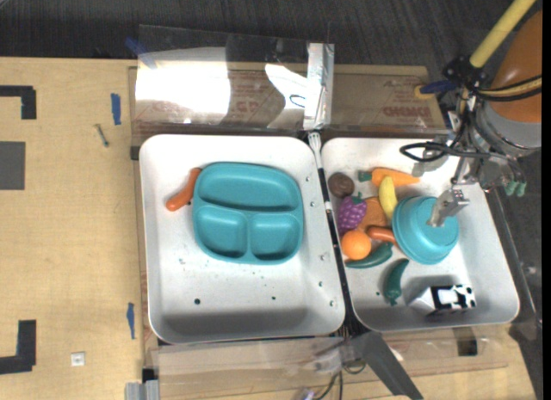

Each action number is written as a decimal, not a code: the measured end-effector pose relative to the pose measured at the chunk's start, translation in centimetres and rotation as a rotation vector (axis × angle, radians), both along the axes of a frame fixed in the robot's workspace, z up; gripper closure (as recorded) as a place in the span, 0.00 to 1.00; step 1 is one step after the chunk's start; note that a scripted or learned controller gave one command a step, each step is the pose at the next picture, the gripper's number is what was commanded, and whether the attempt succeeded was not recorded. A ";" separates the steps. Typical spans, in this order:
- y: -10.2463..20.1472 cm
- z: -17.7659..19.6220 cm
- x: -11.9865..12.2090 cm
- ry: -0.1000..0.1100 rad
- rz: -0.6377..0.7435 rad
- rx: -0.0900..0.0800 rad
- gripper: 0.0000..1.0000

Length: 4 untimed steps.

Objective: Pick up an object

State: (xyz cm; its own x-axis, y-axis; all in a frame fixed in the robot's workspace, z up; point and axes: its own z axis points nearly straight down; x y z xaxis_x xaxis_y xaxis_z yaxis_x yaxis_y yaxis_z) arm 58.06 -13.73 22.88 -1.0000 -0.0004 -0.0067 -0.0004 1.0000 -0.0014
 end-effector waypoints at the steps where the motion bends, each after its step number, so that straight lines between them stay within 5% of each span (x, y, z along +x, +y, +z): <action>1: -1.9 -12.5 -3.5 -0.004 -0.219 0.003 0.00; 2: -0.8 -14.0 -0.1 -0.004 -0.194 0.002 0.00; 3: -0.4 -12.7 0.3 -0.016 -0.191 0.006 1.00; 4: 3.3 5.6 4.4 -0.014 -0.126 0.002 1.00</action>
State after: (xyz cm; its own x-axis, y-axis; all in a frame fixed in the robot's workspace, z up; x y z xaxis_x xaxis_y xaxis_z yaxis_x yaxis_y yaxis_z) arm 62.44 -10.46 28.44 -0.9919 0.1254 -0.0202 0.1254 0.9921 0.0010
